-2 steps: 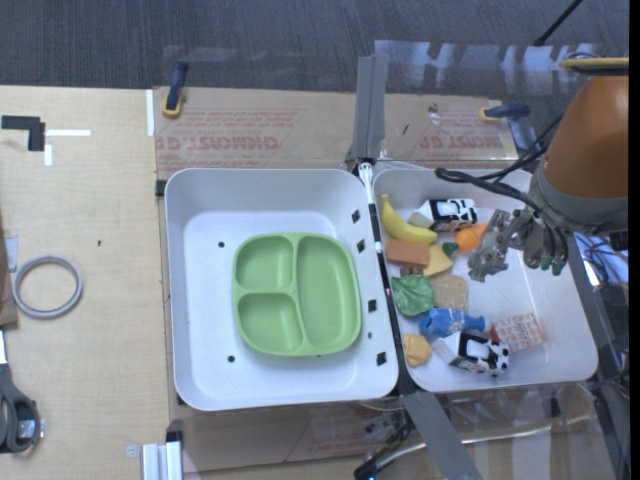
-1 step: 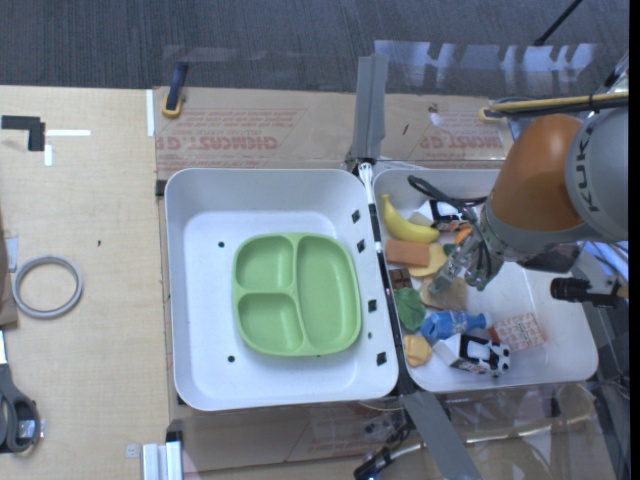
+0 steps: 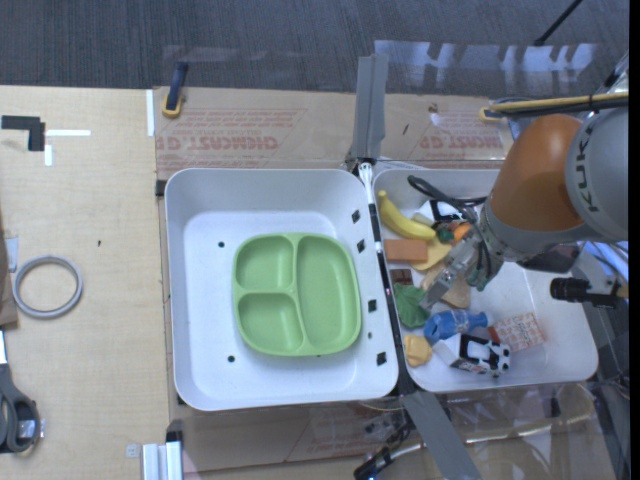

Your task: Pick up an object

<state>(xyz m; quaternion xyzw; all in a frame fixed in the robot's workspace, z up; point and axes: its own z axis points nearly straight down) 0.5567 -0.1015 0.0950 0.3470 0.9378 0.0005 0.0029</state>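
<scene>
The right bin (image 3: 560, 363) holds a heap of small objects along its left side. A yellow banana (image 3: 400, 220) lies at the top, with a brown block (image 3: 403, 250) below it and a green piece (image 3: 409, 303) lower still. Further down are a blue toy (image 3: 450, 324), a small yellow piece (image 3: 417, 349) and a black-and-white toy (image 3: 482, 352). A pinkish patterned card (image 3: 522, 330) lies to the right of them. My gripper (image 3: 452, 276) is low over the heap, between the brown block and the blue toy, above a tan piece (image 3: 434, 258).
The left bin (image 3: 195, 268) holds a green divided plate (image 3: 298, 293). A divider edge with clips (image 3: 378, 268) separates the bins. My arm's orange band (image 3: 540, 173) hangs over the right bin's upper part. A grey ring (image 3: 45, 286) lies on the bench at far left.
</scene>
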